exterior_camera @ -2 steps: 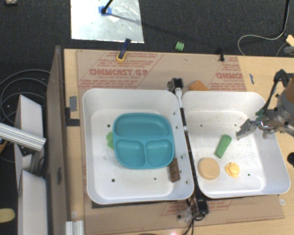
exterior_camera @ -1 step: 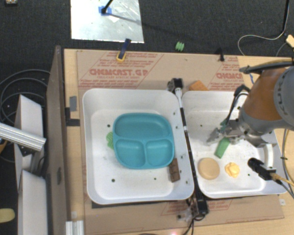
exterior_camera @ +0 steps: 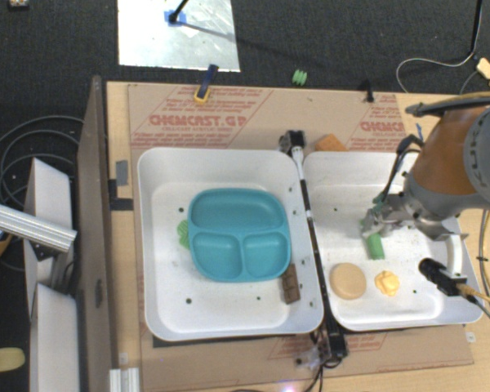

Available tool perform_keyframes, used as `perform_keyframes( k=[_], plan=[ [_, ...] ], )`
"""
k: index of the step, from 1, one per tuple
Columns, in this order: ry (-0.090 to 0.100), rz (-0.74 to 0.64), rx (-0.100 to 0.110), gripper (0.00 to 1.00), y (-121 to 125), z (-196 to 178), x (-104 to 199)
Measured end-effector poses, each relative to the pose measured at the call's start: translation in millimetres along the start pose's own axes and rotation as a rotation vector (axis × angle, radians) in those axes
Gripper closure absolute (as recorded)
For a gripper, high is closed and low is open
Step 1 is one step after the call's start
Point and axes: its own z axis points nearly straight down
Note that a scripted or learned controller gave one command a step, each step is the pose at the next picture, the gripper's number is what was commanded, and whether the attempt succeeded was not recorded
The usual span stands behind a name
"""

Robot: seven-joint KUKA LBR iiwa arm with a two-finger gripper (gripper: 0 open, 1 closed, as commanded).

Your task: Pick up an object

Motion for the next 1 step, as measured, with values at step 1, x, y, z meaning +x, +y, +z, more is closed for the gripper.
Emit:
perform_keyframes(
  k=[1],
  plan=[
    [0.004,-0.012,-0.008,1.0,18.4,-90.5,114.7]
  ],
)
